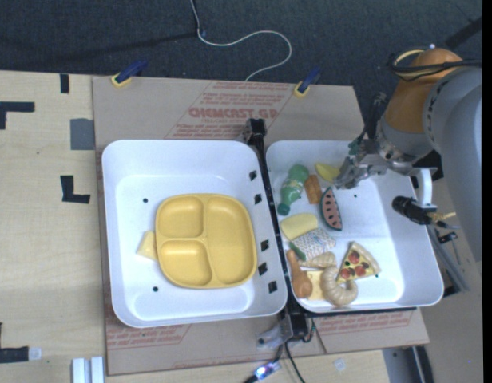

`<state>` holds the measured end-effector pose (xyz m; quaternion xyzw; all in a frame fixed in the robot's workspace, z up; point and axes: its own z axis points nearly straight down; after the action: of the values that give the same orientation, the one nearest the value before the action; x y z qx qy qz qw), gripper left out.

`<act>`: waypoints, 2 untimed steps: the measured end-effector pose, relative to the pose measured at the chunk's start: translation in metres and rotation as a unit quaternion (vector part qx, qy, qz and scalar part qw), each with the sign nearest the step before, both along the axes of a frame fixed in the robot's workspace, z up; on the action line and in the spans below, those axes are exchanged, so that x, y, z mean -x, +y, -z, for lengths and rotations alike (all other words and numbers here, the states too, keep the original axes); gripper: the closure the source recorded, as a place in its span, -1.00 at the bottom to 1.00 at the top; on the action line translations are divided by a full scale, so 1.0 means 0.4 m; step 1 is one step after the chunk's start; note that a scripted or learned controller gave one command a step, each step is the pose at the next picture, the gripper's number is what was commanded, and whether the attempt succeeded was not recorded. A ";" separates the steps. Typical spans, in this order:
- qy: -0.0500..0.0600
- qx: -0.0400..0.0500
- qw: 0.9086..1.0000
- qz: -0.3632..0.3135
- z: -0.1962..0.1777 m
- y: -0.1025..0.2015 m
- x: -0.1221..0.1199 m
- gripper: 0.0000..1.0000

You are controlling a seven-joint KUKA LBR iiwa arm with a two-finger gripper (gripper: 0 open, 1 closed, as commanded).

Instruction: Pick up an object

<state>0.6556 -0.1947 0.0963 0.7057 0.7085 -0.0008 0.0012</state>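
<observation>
claw (pixel 347 174) over toy-filled right bin (pixel 406 250)

Evenly and brightly lit from above, with soft diffuse light. Mild glare on the two shallow white plastic bins (pixel 122 174), washing out their walls. Faint soft shadows beside the yellow divided plastic plate (pixel 206 240). Slightly soft focus throughout, small toy foods blurred; dim, dark carpet along the top edge.

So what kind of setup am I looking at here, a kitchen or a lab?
Most likely a robot test bench, not a kitchen: two white bins sit on cardboard, the food such as the pizza slice looks like toys, and the arm's gripper hangs over the right bin.
</observation>
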 end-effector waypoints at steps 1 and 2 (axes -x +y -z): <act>-0.001 -0.001 1.000 0.002 -0.125 0.008 0.021 1.00; -0.003 -0.001 1.000 0.001 -0.279 0.010 0.000 1.00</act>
<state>0.6557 -0.1906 0.2080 0.7063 0.7079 0.0017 0.0027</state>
